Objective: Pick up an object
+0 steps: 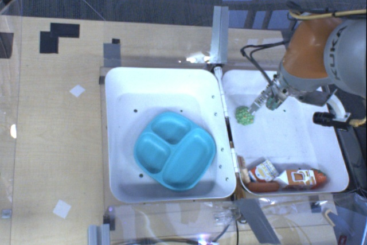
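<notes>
**Arm Hangs Over Right Bin, Green Ball Just Off Its Tip**

At the near edge of the right bin (321, 140), a small heap lies against the front wall: a red-and-white bottle (301, 178) on its side, a sausage-like piece (261, 186) beside it, and a white packet (265, 169) resting on top of them. In the left bin (120, 123), a blue divided plate (175, 150) sits tilted toward the near right corner, its three compartments facing up.

Farther back in the right bin, a small green ball (245, 116) rests on the white floor close to the divider between the two bins, well apart from the heap at the front. The gripper (269, 101) hangs just beside it, up and to the right, pointing down at a slant toward the ball. Its tip is small and dark from here, and I cannot tell how far the jaws stand apart; nothing can be made out between them. The ball looks clear of the tip, lying on the bin floor.

Behind the gripper, the arm (344, 60) comes in from the right, its orange band (307, 49) above the wrist, with a black cable looping over the bin's far side. Beyond both bins runs the pale bench (51, 123), marked with black tape squares, and then dark carpet.
</notes>
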`<state>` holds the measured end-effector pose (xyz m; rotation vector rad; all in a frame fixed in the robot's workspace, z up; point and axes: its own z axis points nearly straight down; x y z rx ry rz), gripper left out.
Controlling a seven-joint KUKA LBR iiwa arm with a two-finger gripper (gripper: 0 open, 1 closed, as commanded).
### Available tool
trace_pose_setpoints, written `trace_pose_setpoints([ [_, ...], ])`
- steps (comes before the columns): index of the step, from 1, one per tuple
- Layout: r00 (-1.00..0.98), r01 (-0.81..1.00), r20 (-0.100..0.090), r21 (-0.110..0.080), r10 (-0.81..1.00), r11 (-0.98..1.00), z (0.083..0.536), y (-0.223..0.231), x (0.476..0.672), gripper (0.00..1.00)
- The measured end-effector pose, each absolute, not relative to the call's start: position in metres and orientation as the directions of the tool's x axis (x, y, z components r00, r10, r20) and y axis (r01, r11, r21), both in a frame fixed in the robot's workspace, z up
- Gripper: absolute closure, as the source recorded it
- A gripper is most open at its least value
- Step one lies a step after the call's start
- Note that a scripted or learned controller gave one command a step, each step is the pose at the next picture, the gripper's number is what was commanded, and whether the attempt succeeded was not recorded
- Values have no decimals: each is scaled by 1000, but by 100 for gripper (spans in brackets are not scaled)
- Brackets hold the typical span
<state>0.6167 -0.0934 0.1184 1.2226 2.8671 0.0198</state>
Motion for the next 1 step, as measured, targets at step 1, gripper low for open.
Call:
trace_pose_setpoints([
  [1,-692,721,-17,21,722,692,118,-93,617,0],
])
